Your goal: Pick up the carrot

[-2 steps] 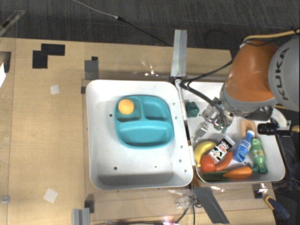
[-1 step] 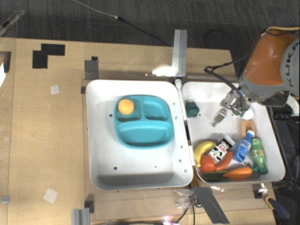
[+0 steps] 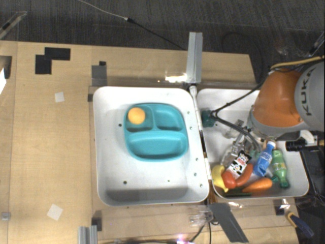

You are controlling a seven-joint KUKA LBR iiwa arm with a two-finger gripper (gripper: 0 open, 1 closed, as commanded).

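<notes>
Carrot, the tapered orange plastic one with a green stub [image 3: 259, 185], lies flat near the front edge of the right-hand shallow white bin [image 3: 299, 187], well clear of the metal two-finger gripper [image 3: 237, 147], which hangs above the bin's middle; whether that claw is spread or closed I cannot tell, as its tip is lost among cables and clutter. Just below the gripper sits a small black-and-white spotted toy [image 3: 238, 163], touching a red sausage-shaped toy [image 3: 242, 177] that runs slantwise down to the carrot's left. A yellow rounded toy [image 3: 217, 176] lies at the bin's front left corner. To the right of these stand a blue plastic bottle [image 3: 264, 160] and a green plastic bottle [image 3: 279, 168], side by side. The grey arm with its orange band [image 3: 277, 100] looms over the bin's right half. In the left-hand white bin [image 3: 109, 151] rests a teal divided tray [image 3: 155, 144] with a small orange ball [image 3: 136, 116] in its upper left compartment.
</notes>
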